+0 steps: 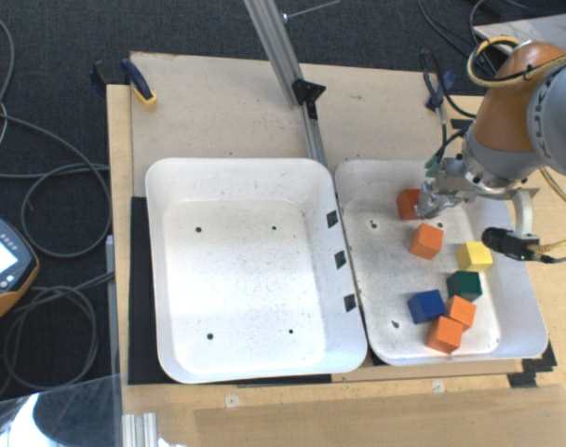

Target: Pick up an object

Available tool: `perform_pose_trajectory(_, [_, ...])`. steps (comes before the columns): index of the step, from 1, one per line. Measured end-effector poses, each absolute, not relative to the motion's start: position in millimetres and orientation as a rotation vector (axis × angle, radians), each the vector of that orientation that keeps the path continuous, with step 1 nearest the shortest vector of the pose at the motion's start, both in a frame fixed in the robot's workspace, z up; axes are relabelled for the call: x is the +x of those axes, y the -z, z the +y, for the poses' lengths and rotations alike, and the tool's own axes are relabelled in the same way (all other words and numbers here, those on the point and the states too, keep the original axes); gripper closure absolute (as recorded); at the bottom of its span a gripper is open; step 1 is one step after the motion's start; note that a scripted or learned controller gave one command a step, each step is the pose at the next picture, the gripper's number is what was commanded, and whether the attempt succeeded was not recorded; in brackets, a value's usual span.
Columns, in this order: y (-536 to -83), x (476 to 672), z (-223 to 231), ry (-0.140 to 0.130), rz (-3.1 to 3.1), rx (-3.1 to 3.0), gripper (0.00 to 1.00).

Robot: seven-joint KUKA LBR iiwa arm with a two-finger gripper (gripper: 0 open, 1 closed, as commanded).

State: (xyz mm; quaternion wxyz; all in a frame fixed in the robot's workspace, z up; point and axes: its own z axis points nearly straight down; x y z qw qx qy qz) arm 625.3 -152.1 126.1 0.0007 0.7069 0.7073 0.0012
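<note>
My claw (432,200) is low beside the red block (409,203); I cannot tell its state. It may push this block away.

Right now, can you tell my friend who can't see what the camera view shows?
A grey and orange robot arm's gripper is down in the right white bin, beside a red-orange block. Nearby lie three orange blocks, plus a yellow block, green block and blue block. The left white bin sits alongside.
</note>
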Motion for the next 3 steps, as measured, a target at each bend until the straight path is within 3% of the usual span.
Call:
perform_pose_trajectory(2, [-225, 626.4, -151, -0.008, 2.218, 2.215, 1.00])
perform_pose_trajectory(3, [-233, 617.0, -96, -0.003, 2.230, 2.217, 1.00])
